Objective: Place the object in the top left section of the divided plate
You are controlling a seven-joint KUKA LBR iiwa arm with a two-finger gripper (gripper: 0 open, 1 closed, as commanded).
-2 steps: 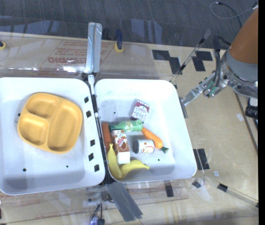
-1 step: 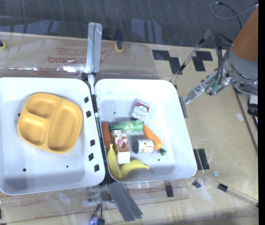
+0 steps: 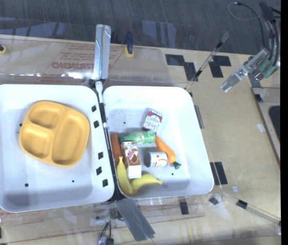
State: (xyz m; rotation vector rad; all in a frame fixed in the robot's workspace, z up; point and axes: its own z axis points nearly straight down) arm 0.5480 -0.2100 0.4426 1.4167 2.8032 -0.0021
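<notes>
The claw (image 3: 235,79) sat at the upper right of the frame, well apart from both bins, a small pale metallic piece at the end of a greenish-grey wrist partly cut off by the frame's right side; at that size it was too small and blurred to tell how it was set, so I cannot tell whether it gripped anything. The surface (image 3: 235,137) was pale, wood-toned board with black square markers and thin rods lying across it. On the left, a shallow white bin (image 3: 6,188) of smooth plastic with rounded corners carried the divided plate (image 3: 54,132), a matte yellow tray with soft rounded edges and three moulded hollows, set at a slight turn. The right white bin (image 3: 194,137) held a cluster of objects toward its lower left: a small red-and-white carton (image 3: 152,120) standing apart at the top of the group, a green bottle (image 3: 139,138) lying on its side, an orange carrot (image 3: 165,150) slanting beside it, a white-and-orange can (image 3: 156,160) lying on its side, a brown-and-white box (image 3: 131,157) over a curved yellow banana (image 3: 133,181), and a reddish sausage-shaped piece (image 3: 115,144) against the bin's left wall, partly hidden by the box. Labels on the packages were unreadable. A clear sheet with faint red print lay behind the bins.
</notes>
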